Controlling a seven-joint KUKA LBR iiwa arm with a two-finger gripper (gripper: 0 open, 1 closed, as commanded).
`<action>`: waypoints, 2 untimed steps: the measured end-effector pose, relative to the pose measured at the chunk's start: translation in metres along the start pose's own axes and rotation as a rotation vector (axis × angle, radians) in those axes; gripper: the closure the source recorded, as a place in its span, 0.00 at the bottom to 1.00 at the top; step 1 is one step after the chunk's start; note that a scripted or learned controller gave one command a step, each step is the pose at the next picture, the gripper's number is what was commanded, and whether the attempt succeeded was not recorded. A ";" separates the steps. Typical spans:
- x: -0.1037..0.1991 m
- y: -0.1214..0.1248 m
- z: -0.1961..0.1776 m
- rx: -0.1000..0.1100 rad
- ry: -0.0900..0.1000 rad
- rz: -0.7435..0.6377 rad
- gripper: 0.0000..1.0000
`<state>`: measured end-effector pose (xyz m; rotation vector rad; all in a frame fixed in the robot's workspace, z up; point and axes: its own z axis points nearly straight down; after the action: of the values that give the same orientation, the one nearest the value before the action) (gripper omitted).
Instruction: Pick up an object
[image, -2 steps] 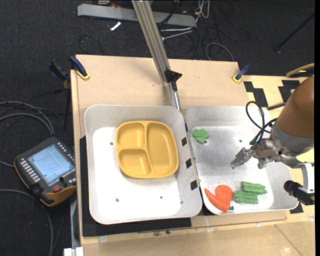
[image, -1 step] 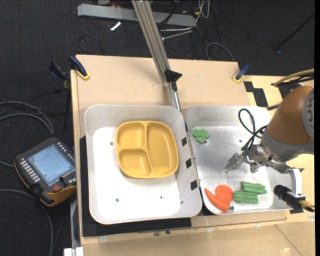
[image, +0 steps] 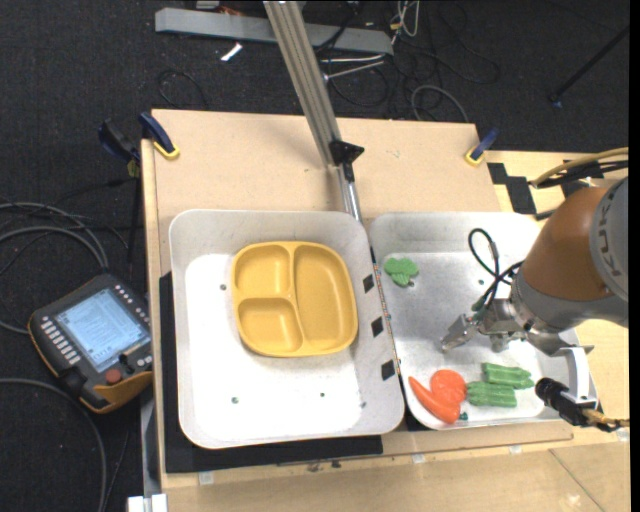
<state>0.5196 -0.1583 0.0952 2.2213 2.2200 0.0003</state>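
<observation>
Far to the left of the pincer you have the left bin (image: 200, 400), and it carries a yellow divided plate (image: 295, 298) lying flat near its middle; that plate is broad and rigid, a poor thing for two fingers, so I judge it is not what this try aims at. Under the pincer lies the right bin (image: 440, 245), where the arm (image: 580, 265) reaches in from the right, its orange band above the wrist bent downward so that the tool comes at the bin floor from above.

You see the pincer (image: 462, 335) itself low over a bare patch of that floor, its fingers spread apart and nothing between them, so it is released and holds nothing. That stance suits a descent on something small, but whether it touches the floor you cannot tell.

Just beyond it toward the near rim lie the likeliest targets, close together in the corner. To its near right are two green pods (image: 500, 385), lying side by side. Directly nearward is a red tomato (image: 448, 385), with an orange carrot (image: 432, 400) touching it along the rim. Crowding there could spoil a clean grip. Farther off, up and left of the pincer, a small green leafy piece (image: 401, 270) lies alone.
</observation>
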 end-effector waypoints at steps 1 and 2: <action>0.000 0.001 -0.011 -0.003 0.000 -0.001 1.00; 0.008 -0.002 -0.068 -0.004 -0.001 -0.004 1.00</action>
<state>0.5172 -0.1499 0.1630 2.2143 2.2219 0.0044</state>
